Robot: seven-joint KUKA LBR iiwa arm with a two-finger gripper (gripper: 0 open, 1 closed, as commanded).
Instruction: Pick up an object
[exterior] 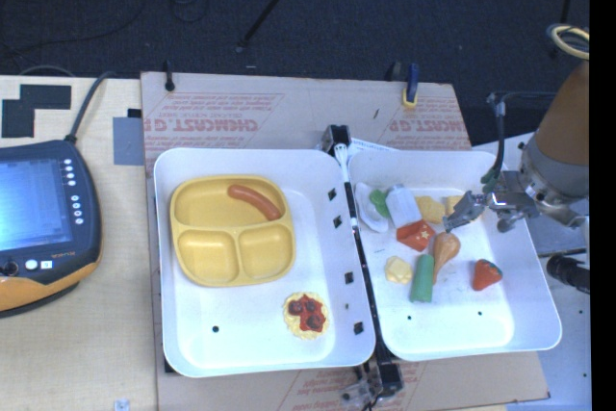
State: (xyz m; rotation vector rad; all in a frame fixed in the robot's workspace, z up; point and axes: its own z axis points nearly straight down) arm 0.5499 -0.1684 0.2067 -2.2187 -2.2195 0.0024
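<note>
Plastic, by the look of it: the play-food pieces heaped in the right bin (520,322) seem light, hard-shelled and a bit slick, so none should crush, but any could squirt out of a careless pinch. The gripper (469,207) sits at about two o'clock in that bin, low over the pile; from where I stand I cannot tell how its claw is set, and I see nothing caught in it.

Closest to it is the brown pear-shaped piece (445,250), just at its seven o'clock. I'd judge the narrow neck the best place to take it, since the fat end is rounded and likely to slip. The green cylinder (422,278) touches the pear's lower end, and the red pepper piece (415,234) presses against it at nine o'clock, so both crowd that side. A pale yellow lump (398,269) lies just beyond the cylinder.

Easier prey might be the red strawberry-like piece (486,274) at the gripper's five o'clock, standing apart from the rest.

Over in the left bin (192,342) a yellow divided tray (234,231) holds a sausage (256,200), with a small pizza round (307,314) at the tray's five o'clock, all well out of the way.
</note>
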